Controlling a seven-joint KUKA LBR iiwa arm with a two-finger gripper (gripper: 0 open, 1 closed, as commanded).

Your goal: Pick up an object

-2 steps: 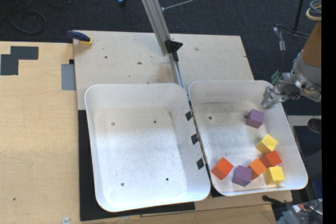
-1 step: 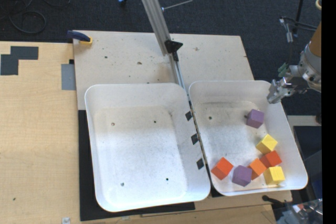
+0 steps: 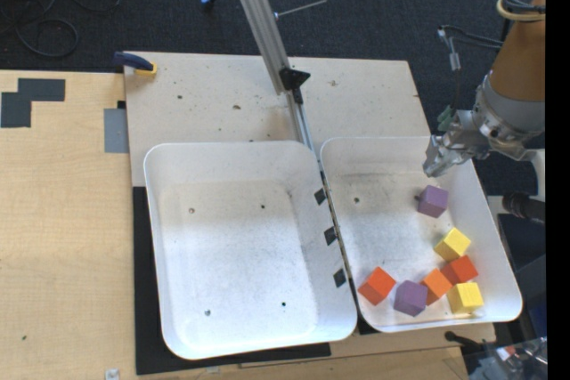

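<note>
Purple block (image 3: 433,200) lies in right bin (image 3: 374,165), just below claw (image 3: 436,163); claw's grip state unclear.

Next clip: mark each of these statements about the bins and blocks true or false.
1. All the blocks lie in the right bin. True.
2. The gripper grips a purple block. False: the purple block lies apart below it on the bin floor.
3. There are two purple blocks. True: the second purple block sits near the front.
4. A green block lies among them. False: purple, yellow, orange and red.
</note>
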